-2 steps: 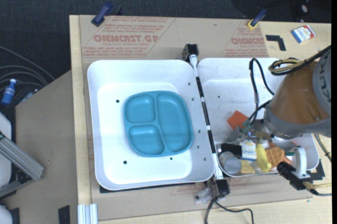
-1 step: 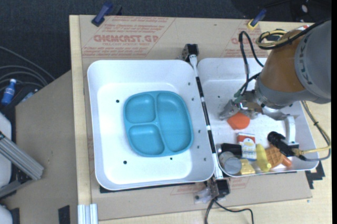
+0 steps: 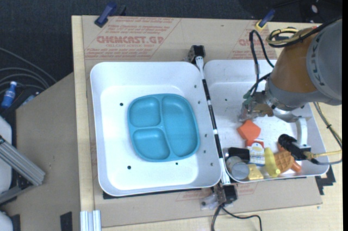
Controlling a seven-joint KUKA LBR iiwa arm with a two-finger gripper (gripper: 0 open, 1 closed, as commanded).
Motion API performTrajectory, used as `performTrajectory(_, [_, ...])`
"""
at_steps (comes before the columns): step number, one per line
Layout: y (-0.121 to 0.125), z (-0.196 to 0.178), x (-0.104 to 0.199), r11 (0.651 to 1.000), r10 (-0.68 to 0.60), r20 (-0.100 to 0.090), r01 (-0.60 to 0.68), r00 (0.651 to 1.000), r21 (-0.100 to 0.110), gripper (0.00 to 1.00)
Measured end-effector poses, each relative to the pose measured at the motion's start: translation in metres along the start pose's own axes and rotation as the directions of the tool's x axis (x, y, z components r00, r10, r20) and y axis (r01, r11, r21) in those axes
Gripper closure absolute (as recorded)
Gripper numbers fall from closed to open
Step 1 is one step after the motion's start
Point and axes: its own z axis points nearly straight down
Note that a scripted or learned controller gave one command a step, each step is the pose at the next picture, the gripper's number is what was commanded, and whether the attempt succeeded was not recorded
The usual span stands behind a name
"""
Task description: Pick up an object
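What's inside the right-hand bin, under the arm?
In the right bin: an orange block, a metal can, a yellow piece and a waffle-like toy near its front. The arm covers the bin's back right, so anything there is hidden.

two bins (image 3: 109,116), one blue plate (image 3: 163,126)

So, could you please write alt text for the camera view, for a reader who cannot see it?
The arm reaches into the right bin, its hand low above an orange block near a pile of small items. The left bin holds a blue divided plate.
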Motion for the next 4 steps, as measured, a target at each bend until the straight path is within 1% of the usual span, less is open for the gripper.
performTrajectory(1, [0.000,0.000,0.000,1.000,0.000,0.000,0.000,1.000,0.000,0.00])
performTrajectory(2, [0.054,0.010,0.004,1.000,-0.002,0.000,0.002,1.000,0.001,0.00])
performTrajectory(3, [0.112,0.009,0.015,1.000,-0.003,0.000,0.003,1.000,0.000,0.00])
performTrajectory(4, [0.074,0.010,0.014,1.000,-0.001,-0.001,0.001,1.000,0.004,0.00])
